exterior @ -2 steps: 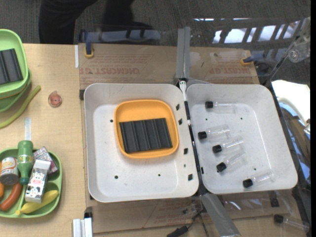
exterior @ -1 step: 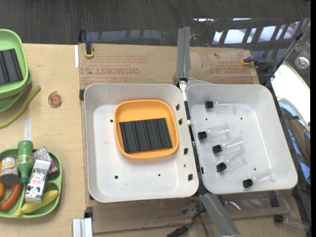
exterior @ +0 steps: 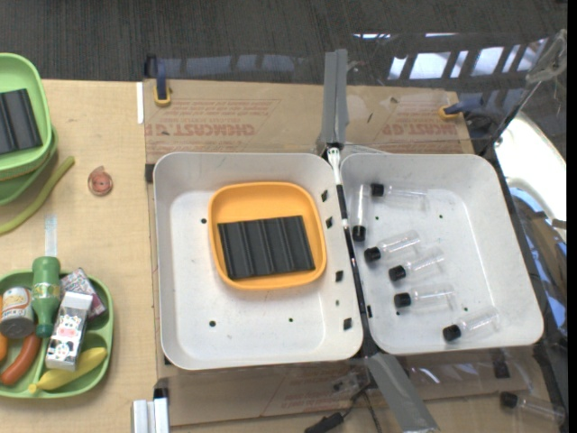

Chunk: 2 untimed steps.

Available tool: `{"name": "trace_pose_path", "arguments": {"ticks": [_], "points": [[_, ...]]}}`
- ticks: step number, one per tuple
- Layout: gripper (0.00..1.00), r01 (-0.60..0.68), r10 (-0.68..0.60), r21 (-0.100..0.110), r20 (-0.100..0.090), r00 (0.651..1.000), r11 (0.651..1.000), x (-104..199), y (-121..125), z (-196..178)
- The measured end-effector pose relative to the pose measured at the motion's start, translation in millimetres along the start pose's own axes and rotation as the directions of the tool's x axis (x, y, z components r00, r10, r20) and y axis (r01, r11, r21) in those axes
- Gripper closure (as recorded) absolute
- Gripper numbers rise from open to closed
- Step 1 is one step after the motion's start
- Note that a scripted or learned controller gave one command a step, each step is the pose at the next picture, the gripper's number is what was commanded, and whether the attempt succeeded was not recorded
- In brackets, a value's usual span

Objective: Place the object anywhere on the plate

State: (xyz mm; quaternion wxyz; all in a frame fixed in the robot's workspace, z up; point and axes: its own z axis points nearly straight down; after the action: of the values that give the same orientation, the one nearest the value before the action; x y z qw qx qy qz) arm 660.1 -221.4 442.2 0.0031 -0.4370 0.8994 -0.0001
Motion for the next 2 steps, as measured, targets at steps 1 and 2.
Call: {"name": "trace_pose_path", "arguments": {"ticks": [1,2], "points": [[0.00,0.164,-0.164,-0.002,-0.001,0.986,0.986,0,1,107],[0.00,0.500,-0.500,-0.004,0.001,0.866,0.866,0,1,154]]}}
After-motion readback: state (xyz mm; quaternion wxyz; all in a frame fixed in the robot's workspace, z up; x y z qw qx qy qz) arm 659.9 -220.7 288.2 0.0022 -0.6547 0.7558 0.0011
